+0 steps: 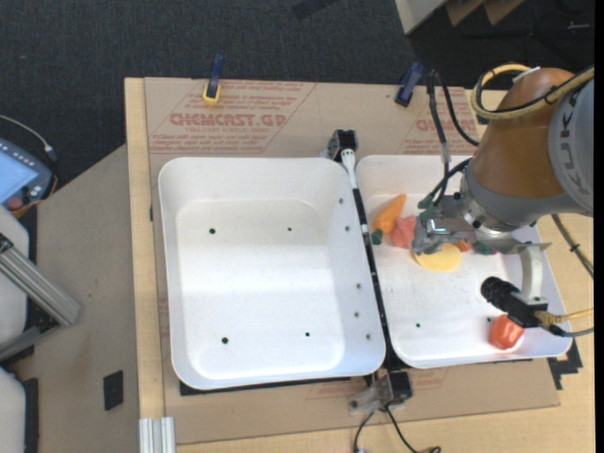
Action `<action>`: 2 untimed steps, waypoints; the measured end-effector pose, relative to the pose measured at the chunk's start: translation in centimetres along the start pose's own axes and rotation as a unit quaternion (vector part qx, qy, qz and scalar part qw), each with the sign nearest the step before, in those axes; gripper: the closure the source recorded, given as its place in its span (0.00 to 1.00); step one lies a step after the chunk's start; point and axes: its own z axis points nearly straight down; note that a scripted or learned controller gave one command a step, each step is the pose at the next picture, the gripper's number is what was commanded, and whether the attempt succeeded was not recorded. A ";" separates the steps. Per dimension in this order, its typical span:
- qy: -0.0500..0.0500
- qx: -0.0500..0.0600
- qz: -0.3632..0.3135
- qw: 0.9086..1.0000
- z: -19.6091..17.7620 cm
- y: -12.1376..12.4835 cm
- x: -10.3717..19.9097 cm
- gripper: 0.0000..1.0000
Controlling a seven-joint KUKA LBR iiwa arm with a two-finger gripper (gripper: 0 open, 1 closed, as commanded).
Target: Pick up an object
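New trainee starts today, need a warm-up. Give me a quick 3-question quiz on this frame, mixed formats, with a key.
1. True or false: the orange carrot-shaped toy lies in the left bin.
2. Multiple choice: which item lies nearest the right bin's lower right corner? A) the yellow piece B) the red toy C) the pink piece
3. Fill in: the gripper hangs over the ___ bin.

Key
1. False: it lies in the right bin, near the divider.
2. B
3. right
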 end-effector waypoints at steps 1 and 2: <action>0.000 -0.002 0.002 1.000 -15.6 -1.0 2.0 1.00; 0.000 0.014 0.006 1.000 -5.3 -4.9 2.7 1.00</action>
